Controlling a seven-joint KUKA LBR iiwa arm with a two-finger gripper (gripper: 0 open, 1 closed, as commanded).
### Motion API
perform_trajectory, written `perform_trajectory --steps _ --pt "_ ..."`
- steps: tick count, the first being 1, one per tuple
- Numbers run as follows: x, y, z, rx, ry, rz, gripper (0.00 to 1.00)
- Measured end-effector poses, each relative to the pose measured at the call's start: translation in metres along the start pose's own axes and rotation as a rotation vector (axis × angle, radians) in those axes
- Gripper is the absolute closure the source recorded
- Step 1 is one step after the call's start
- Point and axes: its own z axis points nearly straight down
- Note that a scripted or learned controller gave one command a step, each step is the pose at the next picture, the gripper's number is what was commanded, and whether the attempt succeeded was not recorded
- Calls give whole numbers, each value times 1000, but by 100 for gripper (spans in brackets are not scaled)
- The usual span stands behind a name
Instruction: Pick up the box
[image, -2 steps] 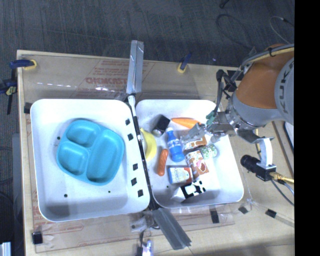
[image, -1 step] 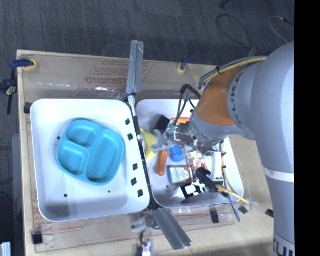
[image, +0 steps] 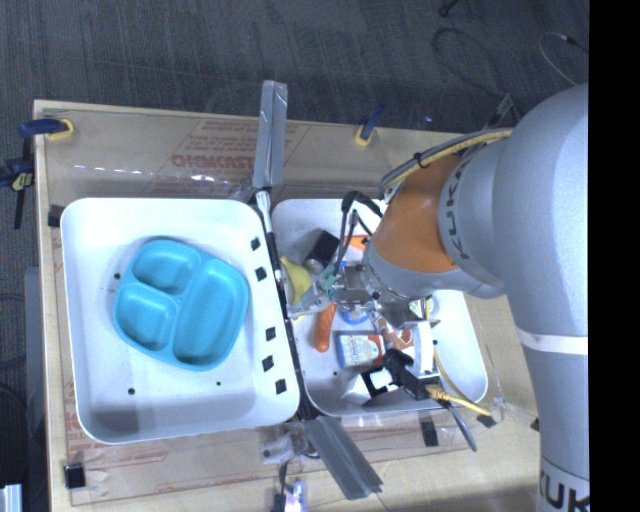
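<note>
Hovering over right bin (image: 470, 385): gripper (image: 352, 290), state can't tell, wrist blocks it. Blue box (image: 355, 348) just below, beside orange tool (image: 323, 328). Blue tray (image: 181, 301) in left bin (image: 90, 400).

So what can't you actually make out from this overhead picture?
- The hand: the arm's orange wrist covers most of it, so whether it is open or shut is unclear.
- The box: partly visible, its label too small to read.
- Right bin: the arm hides much of it; the small black items and yellow item there can't be identified.
</note>
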Motion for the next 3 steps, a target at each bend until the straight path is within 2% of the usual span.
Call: perform_trajectory --steps 1,2,3 --pt "0 -14 5 -46 -8 5 0" --pt "-18 -11 9 -78 16 -171 0" --pt "-17 -11 8 -80 14 -179 0"
